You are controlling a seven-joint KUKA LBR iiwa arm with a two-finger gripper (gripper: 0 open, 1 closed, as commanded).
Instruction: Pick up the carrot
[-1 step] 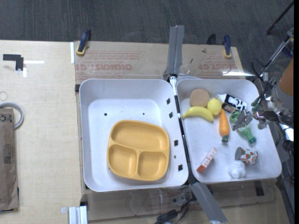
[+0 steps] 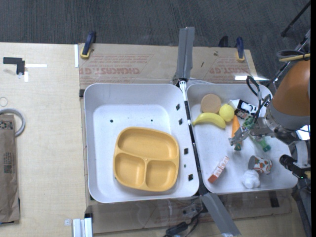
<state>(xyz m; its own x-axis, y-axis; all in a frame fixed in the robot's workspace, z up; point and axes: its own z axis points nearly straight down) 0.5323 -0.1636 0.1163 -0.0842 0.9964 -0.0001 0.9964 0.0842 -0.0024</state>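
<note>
The grey arm [image 2: 291, 100] with its orange band was bent in from the right, and the pincer [image 2: 239, 141] was held low inside the right bin [image 2: 232, 184]; whether its fingers were apart or together could not be told, because they were small and dark in the view.

The two white bins were set side by side on a cardboard sheet [image 2: 133, 63] on a pale wooden bench [image 2: 39, 132]; a dark carpet [image 2: 123, 9] was seen beyond; the left bin [image 2: 98, 107], well to the left of the pincer, was taken up by a yellow tray [image 2: 146, 158].

The carrot [image 2: 235, 127] was seen just above the pincer, almost touching it; its long side was laid up and down the view; which end was the thin one could not be told; a banana [image 2: 210, 119] and a lemon [image 2: 226, 112] were lying just up and left of the pincer.
</note>
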